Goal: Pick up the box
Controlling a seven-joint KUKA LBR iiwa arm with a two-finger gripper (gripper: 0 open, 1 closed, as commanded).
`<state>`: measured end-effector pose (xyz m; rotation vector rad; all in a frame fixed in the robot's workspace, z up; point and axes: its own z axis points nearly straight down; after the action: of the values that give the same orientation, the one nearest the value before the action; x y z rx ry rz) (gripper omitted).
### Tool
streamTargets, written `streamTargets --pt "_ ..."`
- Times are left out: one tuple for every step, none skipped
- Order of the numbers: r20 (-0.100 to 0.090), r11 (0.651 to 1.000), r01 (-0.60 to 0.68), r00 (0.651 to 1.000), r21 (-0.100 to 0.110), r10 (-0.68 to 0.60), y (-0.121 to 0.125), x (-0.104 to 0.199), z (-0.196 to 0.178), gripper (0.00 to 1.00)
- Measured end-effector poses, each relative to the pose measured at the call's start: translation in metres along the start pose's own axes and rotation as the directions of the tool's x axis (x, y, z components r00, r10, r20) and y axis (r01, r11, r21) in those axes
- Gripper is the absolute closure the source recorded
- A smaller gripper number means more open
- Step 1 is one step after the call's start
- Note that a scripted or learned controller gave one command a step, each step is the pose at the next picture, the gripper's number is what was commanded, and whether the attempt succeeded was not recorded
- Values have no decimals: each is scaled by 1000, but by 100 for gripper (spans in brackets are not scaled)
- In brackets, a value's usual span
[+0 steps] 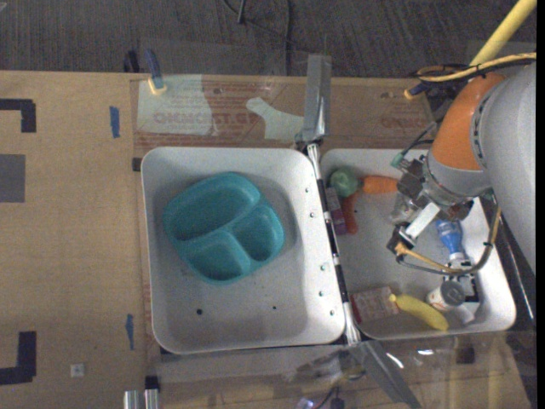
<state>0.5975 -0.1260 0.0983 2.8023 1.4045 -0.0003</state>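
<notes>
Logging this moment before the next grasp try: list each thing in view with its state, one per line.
Teal divided plate: lying flat in the left bin, nothing on it.
Box: lying flat near the right bin's front edge, ungrasped.
Banana: lying beside the box.
Carrot: lying flat near the back.
Green ball: resting beside the carrot.
Bottle: lying down.
Hand: over the right bin, away from the box.

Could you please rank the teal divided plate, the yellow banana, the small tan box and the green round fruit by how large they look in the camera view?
1. Teal divided plastic plate, by far the largest.
2. Yellow banana.
3. Small tan cardboard box, close to the banana in apparent size, so their order is unsure.
4. Green round fruit, the smallest.
</notes>
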Motion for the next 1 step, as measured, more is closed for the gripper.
streamTargets --pt "-3 998 67 998 5 -67 13 10 -34 100"
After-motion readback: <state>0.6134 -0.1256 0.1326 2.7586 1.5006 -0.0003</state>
